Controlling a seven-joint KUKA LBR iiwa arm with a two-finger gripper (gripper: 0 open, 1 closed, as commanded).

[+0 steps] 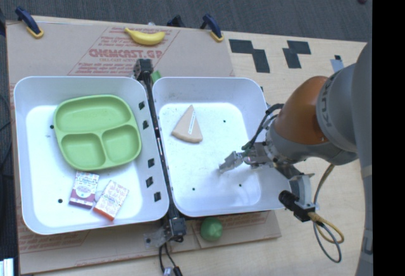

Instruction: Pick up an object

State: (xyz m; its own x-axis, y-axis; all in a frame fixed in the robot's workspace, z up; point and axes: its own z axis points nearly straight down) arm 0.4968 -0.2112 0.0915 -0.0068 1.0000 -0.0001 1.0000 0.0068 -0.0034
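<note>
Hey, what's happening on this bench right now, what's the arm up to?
A grey robot arm reaches into the right bin from the right, its gripper low over bare bin floor with nothing between its fingers. The nearest item, a tan wedge-shaped piece, lies apart from it toward the bin's upper left. The left bin holds a green divided plate and two small packets, all untouched.

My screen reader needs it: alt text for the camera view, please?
The arm's claw hangs low over the right bin, right of and below a tan wedge. The left bin holds a green divided plate and two small packets.
</note>
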